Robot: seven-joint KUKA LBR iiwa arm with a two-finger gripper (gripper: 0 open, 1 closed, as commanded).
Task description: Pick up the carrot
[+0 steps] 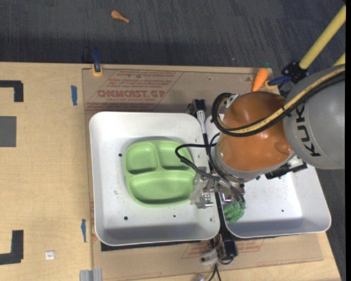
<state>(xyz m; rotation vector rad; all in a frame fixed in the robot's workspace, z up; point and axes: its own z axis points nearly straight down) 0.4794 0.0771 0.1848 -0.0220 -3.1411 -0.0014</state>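
My gripper (210,196) hangs low over the divide between the two bins, at their near edge, under the arm's big orange band (252,131). Just to its right, a green leafy-looking piece (235,211) lies in the right bin (296,214), touching or nearly touching the gripper. It may be the carrot's top. The arm hides any orange body joined to it. From this angle I cannot see anything held in the gripper.
A green divided plate (156,173) lies in the left bin (107,181), close to the gripper's left. An orange-tipped clamp (261,78) sits at the bench's back edge behind the arm. A small orange scrap (119,16) lies on the dark floor beyond.
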